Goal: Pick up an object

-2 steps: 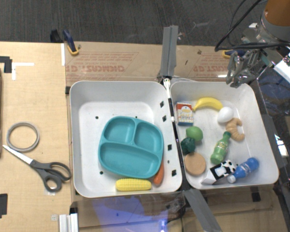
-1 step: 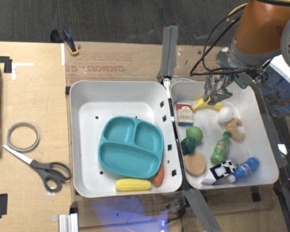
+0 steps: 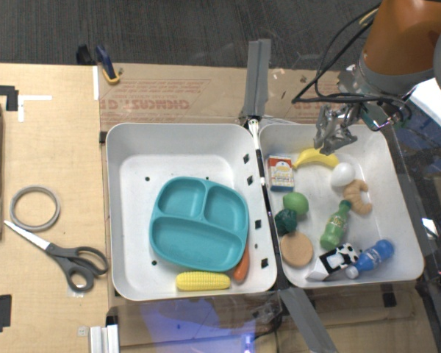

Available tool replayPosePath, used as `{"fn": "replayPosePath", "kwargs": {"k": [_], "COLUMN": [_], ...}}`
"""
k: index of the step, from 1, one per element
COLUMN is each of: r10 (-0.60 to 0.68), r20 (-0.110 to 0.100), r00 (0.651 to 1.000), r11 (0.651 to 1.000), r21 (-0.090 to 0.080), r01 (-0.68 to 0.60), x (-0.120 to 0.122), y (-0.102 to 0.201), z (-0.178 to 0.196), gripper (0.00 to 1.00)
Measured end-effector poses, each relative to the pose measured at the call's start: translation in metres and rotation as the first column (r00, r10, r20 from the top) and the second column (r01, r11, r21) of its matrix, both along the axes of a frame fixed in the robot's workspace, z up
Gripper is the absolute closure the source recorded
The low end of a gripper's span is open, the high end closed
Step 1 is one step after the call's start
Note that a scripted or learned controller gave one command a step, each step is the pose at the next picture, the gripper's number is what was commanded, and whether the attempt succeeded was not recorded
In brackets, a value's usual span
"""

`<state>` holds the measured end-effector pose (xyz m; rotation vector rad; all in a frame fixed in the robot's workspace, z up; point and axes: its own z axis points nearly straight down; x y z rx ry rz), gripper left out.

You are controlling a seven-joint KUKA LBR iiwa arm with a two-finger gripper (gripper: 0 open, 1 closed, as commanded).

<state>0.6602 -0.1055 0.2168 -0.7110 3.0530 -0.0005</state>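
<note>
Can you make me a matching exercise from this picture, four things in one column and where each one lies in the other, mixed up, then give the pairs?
Things:
1. corn cob
2. scissors
3. blue bottle
4. banana

Places:
A. far end of the right bin, just below the gripper
B. on the wooden bench, left of both bins
C. near edge of the left bin, beside the teal divided plate
D. near right corner of the right bin

Pairs: 1-C, 2-B, 3-D, 4-A

Two shallow white bins (image 3: 125,197); one teal divided plate (image 3: 199,223); one yellow corn cob (image 3: 203,280); one yellow banana (image 3: 316,159); one white egg (image 3: 342,173); two bottles, green (image 3: 335,225) and blue (image 3: 370,257).
</note>
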Motion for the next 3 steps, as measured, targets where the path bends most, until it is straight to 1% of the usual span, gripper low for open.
{"fn": "replayPosePath", "kwargs": {"k": [1,2,3], "r10": [0.010,0.078,0.079], "r20": [0.000,-0.004,-0.003], "r00": [1.000,0.997,0.997], "r11": [1.000,0.997,0.997], "r21": [-0.001,-0.001,-0.001], "r01": [-0.010,-0.078,-0.079], "x": [0.000,-0.059,-0.058], "y": [-0.016,-0.092,-0.092], "z": [0.071,-0.009,-0.008], "gripper": [1.00,1.00,0.00]}}
